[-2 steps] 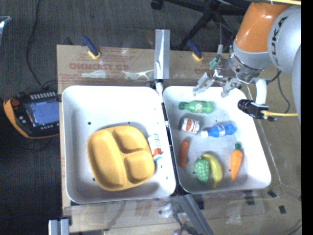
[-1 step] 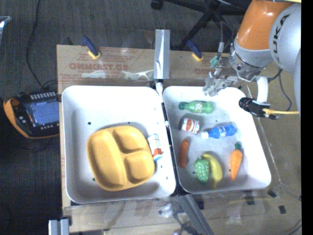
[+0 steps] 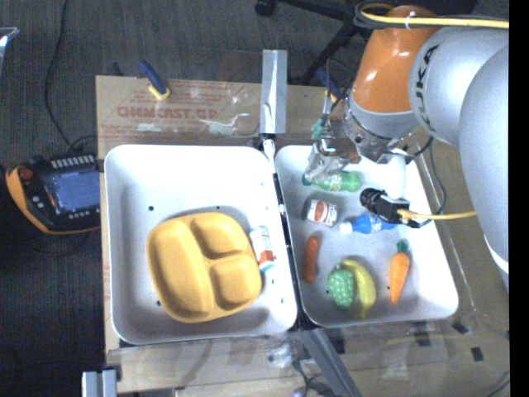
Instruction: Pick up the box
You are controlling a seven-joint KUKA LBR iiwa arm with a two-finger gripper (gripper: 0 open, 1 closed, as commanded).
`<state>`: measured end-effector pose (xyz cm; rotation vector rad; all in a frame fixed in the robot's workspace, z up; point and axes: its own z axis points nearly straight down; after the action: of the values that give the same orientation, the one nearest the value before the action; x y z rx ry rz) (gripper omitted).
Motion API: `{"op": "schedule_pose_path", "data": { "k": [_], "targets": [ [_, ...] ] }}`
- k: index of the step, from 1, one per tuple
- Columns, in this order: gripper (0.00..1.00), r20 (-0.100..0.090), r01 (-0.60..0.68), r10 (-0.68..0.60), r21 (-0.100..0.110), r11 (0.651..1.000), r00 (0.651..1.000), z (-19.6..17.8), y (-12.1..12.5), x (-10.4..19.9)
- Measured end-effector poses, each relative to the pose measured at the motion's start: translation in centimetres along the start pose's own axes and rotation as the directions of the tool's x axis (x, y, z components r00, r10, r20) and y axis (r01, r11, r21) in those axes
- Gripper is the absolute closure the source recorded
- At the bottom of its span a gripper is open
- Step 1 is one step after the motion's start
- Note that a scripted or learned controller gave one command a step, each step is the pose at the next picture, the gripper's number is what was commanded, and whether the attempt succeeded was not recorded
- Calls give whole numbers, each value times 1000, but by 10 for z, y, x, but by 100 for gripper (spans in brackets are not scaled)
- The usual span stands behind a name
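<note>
The gripper (image 3: 324,165) is seen from above, and whether its fingers are apart or closed cannot be told. A green object (image 3: 340,181) is partly covered by it, so its kind is unclear. The print on the small box (image 3: 263,247) is too small to be read. The grey arm (image 3: 475,73) is cut off by the right edge.

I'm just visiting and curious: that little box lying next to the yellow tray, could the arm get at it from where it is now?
Probably yes, but awkwardly. The gripper hangs over the right bin, near a green bottle. The box lies uncovered in the left bin, squeezed between the yellow tray and the bin's wall.
</note>
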<state>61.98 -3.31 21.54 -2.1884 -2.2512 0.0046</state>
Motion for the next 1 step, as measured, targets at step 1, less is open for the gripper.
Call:
{"op": "schedule_pose_path", "data": {
  "k": [1],
  "targets": [
    [100,0,32,-32,0,999,999,-6,-61,61]
  ]
}}
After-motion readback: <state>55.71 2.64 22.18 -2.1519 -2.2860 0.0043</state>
